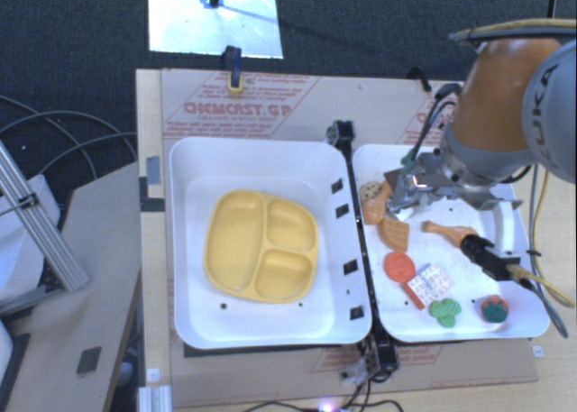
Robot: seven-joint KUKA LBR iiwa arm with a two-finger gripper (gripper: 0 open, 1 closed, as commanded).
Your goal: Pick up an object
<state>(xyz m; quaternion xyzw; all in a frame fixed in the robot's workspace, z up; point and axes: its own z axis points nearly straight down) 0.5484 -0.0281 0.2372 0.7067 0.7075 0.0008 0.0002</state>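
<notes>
Hovering gripper (403, 194), grip state impossible to tell, over orange toy piece (394, 233) just below it in the right bin (532, 311): probably light, stiff, slick plastic, best pinched across its narrow width.

A pale yellow divided tray (261, 245) is sitting in the white left bin (194, 176). The white right bin (518, 315) is showing an orange-red disc (399, 267), a green piece (444, 312), a red-and-white checked packet (431, 284) and a tan wedge (394, 233). The arm (505, 104) is showing grey and orange.
</notes>
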